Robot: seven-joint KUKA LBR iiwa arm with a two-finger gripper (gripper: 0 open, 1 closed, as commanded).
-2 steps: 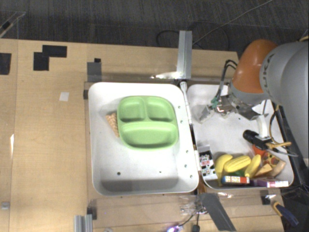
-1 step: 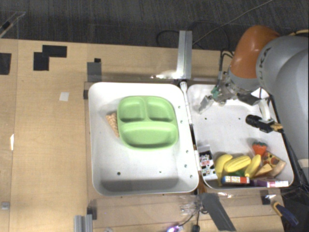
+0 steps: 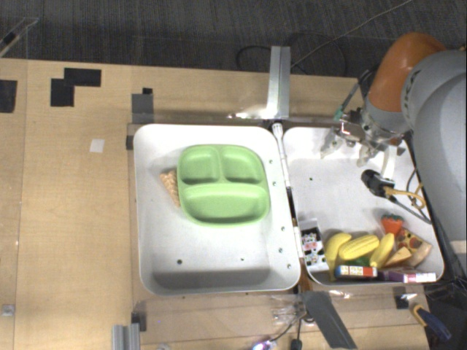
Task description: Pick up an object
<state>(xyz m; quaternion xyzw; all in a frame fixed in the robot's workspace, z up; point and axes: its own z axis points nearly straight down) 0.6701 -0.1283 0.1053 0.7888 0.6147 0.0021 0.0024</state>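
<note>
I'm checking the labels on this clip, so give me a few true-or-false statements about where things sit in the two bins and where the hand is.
1. The green divided plate lies in the left bin. True.
2. The bananas sit at the far edge of the right bin. False: they lie along its near edge, heaped with the other small items.
3. The hand is above the far part of the right bin. True.
4. The hand holds a banana. False: nothing shows between its fingers, and the bananas lie in the bin.
5. A tan, waffle-like piece peeks out at the plate's left edge. True.
</note>
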